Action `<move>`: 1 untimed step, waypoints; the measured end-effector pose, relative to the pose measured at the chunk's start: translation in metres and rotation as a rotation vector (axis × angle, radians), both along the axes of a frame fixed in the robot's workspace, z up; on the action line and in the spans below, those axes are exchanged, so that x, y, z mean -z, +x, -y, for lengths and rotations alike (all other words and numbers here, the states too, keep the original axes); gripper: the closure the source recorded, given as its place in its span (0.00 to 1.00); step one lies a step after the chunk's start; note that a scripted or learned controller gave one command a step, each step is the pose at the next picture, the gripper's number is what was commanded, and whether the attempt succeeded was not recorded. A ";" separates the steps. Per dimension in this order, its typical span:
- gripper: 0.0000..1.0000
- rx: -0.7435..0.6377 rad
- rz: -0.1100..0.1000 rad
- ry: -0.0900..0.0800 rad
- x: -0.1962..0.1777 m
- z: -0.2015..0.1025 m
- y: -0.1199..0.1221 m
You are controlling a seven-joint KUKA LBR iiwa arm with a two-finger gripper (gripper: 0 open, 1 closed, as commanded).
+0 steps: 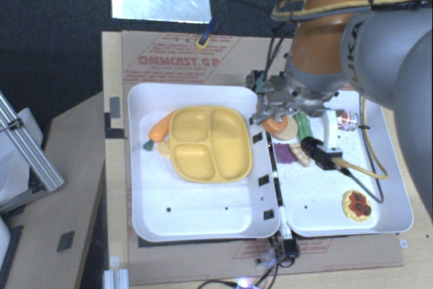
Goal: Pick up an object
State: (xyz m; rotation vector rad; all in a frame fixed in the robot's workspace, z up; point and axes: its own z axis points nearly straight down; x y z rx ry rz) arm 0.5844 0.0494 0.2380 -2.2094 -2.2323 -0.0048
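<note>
camera view: two white bins on the tabletop. left bin (145,213): one yellow divided plate (208,144), one toy carrot (160,126) tucked at its left edge. right bin (392,210): one orange-and-cream round piece (277,125) at the far left corner, just under the gripper (274,108); one green piece (302,125), one purple piece (284,153), one small can (347,120), one toy pizza (356,205) near right. gripper opening cannot be told, nothing seen held. round piece judged light, stiff, smooth plastic; best pinched across its rim.
</note>
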 end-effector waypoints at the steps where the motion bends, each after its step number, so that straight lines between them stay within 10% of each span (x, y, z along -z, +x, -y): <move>1: 1.00 0.001 -0.002 -0.001 0.022 -0.050 0.003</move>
